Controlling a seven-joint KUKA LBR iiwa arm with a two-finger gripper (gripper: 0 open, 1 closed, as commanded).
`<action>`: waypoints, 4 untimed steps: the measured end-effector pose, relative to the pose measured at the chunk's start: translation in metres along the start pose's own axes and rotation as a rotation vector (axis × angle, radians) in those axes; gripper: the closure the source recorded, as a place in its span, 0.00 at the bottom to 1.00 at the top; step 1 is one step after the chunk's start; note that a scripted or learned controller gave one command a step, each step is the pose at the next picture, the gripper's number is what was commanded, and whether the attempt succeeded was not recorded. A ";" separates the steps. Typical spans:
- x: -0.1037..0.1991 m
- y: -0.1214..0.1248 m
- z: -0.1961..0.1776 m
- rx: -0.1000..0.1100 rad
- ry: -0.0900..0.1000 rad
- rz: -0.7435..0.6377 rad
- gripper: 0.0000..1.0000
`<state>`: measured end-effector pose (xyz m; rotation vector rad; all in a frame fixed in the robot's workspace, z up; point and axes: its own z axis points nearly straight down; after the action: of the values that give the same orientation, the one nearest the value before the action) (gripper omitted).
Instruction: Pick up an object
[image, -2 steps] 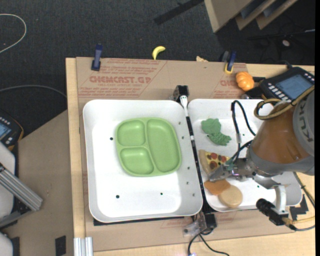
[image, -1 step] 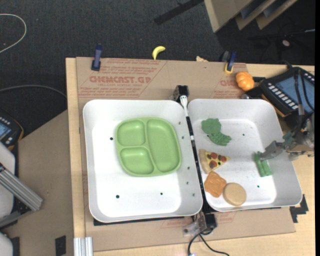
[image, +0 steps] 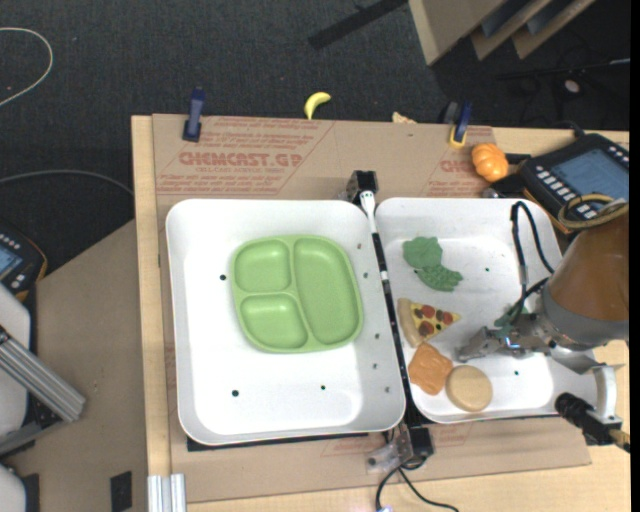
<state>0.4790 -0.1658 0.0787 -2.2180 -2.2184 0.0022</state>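
Observation:
The right bin (image: 470, 215) holds a green leafy toy (image: 430, 262), a pizza slice (image: 428, 320), an orange toast-like piece (image: 431, 369) and a round tan bun (image: 469, 388). My gripper (image: 472, 347) reaches in low from the right. It sits just right of the pizza slice and just above the bun. Its tip points left toward the pizza slice and the toast piece. I see nothing held in it. The orange band of the arm (image: 597, 275) covers the bin's right side.
The left bin (image: 200, 330) holds a green divided plate (image: 296, 293). A black cable (image: 521, 240) hangs over the right bin. Behind the bins lie a small orange toy (image: 489, 160), a yellow banana toy (image: 317, 103), two blue clamps (image: 193, 113) and a control pendant (image: 585, 175).

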 end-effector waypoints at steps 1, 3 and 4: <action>0.075 0.003 -0.167 -0.021 -0.002 -0.010 0.00; 0.149 -0.001 -0.102 0.004 0.002 -0.007 1.00; 0.268 0.001 -0.257 -0.023 0.007 -0.017 1.00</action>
<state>0.4809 0.1015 0.3365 -2.2065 -2.2456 -0.0306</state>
